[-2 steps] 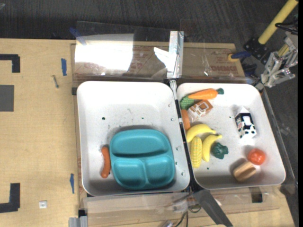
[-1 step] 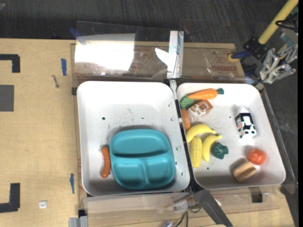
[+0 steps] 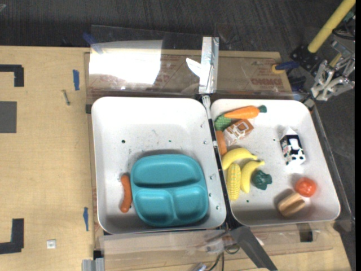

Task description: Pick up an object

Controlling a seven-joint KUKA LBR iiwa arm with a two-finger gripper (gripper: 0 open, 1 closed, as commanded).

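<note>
The right bin [image 3: 321, 151] holds several toy foods. An orange carrot [image 3: 245, 112] lies at its far left, with a small orange and white box [image 3: 237, 130] just in front of it. Yellow bananas [image 3: 240, 156], a corn cob [image 3: 233, 180] and a green broccoli [image 3: 261, 179] cluster near the divider. A black and white cow figure [image 3: 291, 149] stands toward the right. A red tomato [image 3: 305, 186] and a brown bread roll [image 3: 291, 203] sit at the front right. In the left bin [image 3: 113, 123] lie a teal compartment tray [image 3: 169, 188] and an orange sausage [image 3: 125, 193].
A clear plastic sheet [image 3: 146, 66] and a metal upright [image 3: 208, 64] stand behind the bins. A yellow bar [image 3: 333, 18] and grey metal hardware [image 3: 334, 75] sit beyond the right bin's far right corner. The far half of the left bin is bare.
</note>
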